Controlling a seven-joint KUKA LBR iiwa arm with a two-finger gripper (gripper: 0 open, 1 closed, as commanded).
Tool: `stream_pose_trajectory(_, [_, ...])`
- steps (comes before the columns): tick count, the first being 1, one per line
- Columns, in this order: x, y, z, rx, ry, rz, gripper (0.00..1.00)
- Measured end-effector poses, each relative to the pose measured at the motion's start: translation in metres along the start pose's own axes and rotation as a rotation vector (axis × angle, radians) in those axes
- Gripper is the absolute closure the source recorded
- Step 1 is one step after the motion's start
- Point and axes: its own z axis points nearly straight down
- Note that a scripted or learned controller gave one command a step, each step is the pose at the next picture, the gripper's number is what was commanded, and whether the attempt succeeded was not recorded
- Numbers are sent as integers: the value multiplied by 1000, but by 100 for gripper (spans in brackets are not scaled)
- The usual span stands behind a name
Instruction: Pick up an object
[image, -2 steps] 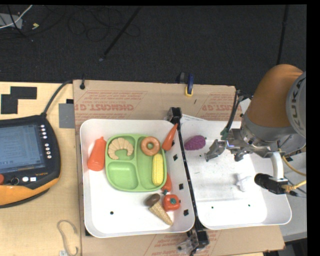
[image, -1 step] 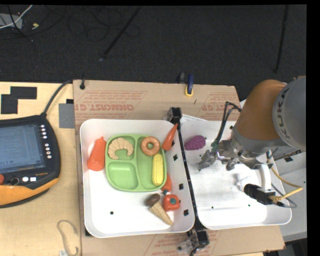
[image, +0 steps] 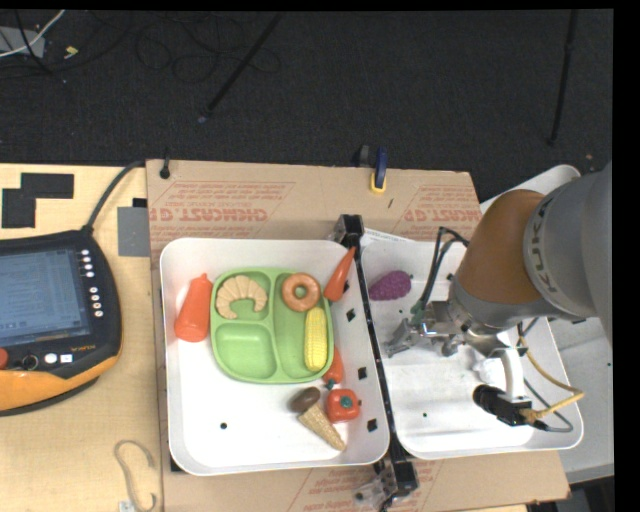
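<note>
Camera view: pincer (image: 408, 335) low in right bin (image: 560, 425), fingers apart, nothing between them. Purple grape bunch (image: 390, 285) lies just beside, up-left, untouched. Other toys sit in left bin (image: 185, 420). Grasp not yet made; closing and lifting remain.

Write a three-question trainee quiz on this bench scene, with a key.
1. True or false: the green tray sits in the right bin.
2. Which item lies in the right bin? A) corn B) purple grapes C) donut
3. Fill in: the croissant rests in the tray's ____ compartment as the camera sees it.

Key: 1 false; it is in the left bin. 2 B. 3 upper left.
</note>
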Motion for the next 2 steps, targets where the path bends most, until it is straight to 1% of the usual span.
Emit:
stream_pose_trajectory(1, [0, -1, 11, -2, 0, 4, 0])
stream_pose_trajectory(2, [-3, -1, 0, -2, 1, 14, 100])
